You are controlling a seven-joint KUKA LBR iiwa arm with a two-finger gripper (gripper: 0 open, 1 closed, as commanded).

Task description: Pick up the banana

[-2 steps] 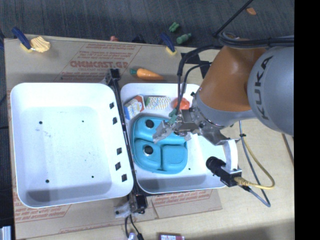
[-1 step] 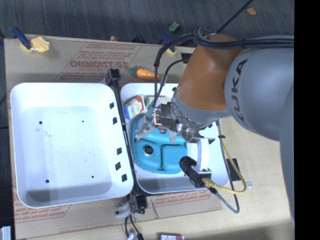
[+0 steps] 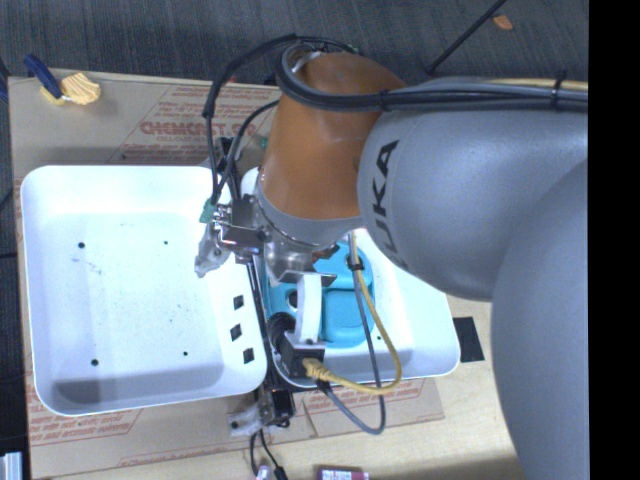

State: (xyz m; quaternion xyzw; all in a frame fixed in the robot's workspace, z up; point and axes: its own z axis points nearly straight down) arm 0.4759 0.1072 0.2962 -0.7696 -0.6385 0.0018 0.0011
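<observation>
My gripper (image 3: 268, 260) hangs low over the left edge of the right bin (image 3: 432, 340), close to the wall shared by the two bins. The orange wrist band and the grey arm cover it from above. A light blue object (image 3: 347, 313) lies in the right bin just right of the gripper, partly under the arm. The arm hides most of the right bin's floor, so I cannot tell what else lies there.
The left bin (image 3: 60, 268) is a shallow white tray with a few dark specks on its floor. Both bins rest on brown cardboard (image 3: 150, 118). A small yellow and blue item (image 3: 72, 88) lies on the cardboard at the far left corner.
</observation>
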